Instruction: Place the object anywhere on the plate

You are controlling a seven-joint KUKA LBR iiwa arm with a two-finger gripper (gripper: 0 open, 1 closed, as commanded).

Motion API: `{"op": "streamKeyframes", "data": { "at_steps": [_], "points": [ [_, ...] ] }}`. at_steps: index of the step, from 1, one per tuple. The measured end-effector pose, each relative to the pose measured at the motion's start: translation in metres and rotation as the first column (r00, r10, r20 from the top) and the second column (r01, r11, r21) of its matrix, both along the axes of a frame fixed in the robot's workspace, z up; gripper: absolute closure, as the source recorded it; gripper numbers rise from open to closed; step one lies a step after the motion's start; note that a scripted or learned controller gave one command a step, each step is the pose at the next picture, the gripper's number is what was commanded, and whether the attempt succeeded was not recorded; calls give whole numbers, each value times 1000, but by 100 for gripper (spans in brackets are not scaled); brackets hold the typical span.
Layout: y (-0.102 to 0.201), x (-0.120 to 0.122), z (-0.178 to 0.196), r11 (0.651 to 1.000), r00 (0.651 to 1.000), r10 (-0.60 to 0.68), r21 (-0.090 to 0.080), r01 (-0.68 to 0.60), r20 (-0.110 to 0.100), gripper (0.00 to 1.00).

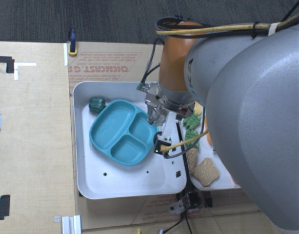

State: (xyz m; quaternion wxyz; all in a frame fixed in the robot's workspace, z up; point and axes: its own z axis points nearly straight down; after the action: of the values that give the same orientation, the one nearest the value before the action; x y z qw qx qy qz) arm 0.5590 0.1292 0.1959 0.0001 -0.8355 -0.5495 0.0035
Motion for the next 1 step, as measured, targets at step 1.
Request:
{"op": "streamKeyframes", "data": {
  "at_steps": [1],
  "points": [
    [77,-39,81,1000,1000,5,0,-5,2,100]
  ]
}}
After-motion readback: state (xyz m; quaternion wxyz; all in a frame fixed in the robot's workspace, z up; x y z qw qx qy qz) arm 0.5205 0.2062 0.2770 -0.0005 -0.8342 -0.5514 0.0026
